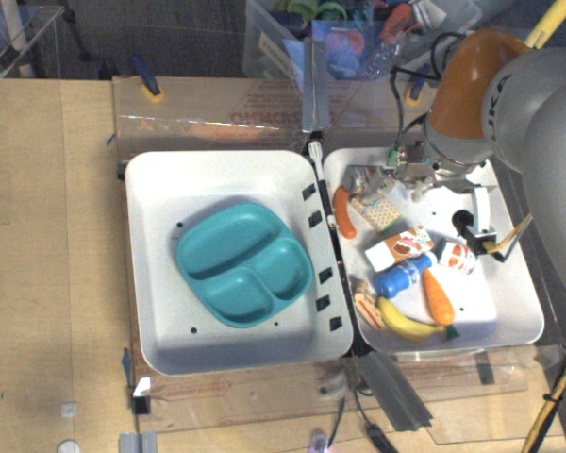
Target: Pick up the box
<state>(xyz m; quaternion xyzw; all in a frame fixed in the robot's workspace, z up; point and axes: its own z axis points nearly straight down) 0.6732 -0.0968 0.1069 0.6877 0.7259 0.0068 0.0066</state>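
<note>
One box (long axis rising rightward)

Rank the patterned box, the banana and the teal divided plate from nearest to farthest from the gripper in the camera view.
1. The small patterned box, just below-left of the gripper, at the right bin's upper part.
2. The yellow banana, at the right bin's near edge.
3. The teal divided plate, across in the left bin.

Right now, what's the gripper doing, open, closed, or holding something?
Gripper: cannot be told; it sits at the back of the right bin, above the box.
</note>
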